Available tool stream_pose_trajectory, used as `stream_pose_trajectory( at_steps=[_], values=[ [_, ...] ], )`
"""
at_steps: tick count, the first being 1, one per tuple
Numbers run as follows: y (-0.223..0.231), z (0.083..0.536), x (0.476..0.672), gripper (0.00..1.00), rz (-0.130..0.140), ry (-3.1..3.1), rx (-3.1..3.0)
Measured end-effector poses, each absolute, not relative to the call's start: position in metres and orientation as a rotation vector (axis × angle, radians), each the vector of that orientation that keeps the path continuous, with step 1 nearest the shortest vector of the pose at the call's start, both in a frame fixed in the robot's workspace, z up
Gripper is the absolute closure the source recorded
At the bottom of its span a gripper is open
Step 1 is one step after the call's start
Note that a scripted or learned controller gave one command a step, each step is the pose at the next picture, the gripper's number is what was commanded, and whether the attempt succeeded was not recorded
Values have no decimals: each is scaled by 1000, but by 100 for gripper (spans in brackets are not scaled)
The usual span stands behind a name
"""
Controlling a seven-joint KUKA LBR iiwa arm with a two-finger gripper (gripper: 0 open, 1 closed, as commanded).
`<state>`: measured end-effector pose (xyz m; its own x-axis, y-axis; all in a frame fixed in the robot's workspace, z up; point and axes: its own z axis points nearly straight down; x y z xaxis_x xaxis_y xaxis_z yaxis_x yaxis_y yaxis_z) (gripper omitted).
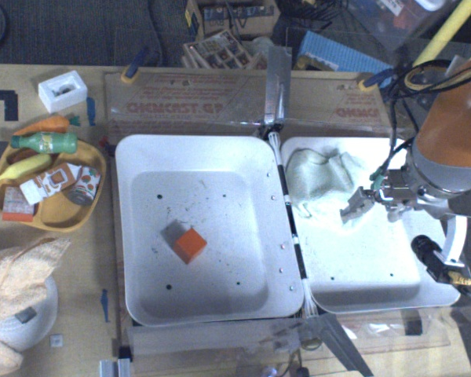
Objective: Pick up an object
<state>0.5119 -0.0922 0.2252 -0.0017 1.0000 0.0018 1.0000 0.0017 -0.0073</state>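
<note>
An orange cube (191,245) lies in the left bin (141,171), a little left of its middle, with a grey shadow beside it. A crumpled pale cloth (320,176) rests in the upper left part of the right bin (377,285). My gripper (374,208) hangs over the right bin, just right of the cloth's lower edge. Its fingers (353,208) stand apart, open, with nothing between them. The arm's orange band (453,124) rises above it at the right edge.
A yellow bowl (63,214) of toy food and packets sits left of the bins, with a white box (63,91) behind it. A beige cloth (20,277) lies at the front left. A metal divider (286,210) separates the bins.
</note>
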Motion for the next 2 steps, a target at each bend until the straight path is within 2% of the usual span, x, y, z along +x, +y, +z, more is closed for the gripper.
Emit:
stream_pose_trajectory(
  at_steps=[1,2],
  values=[
    [-46,220,603,0,4,-1964,-2450],
    [-171,193,666,0,7,-1812,-2565]
  ],
)
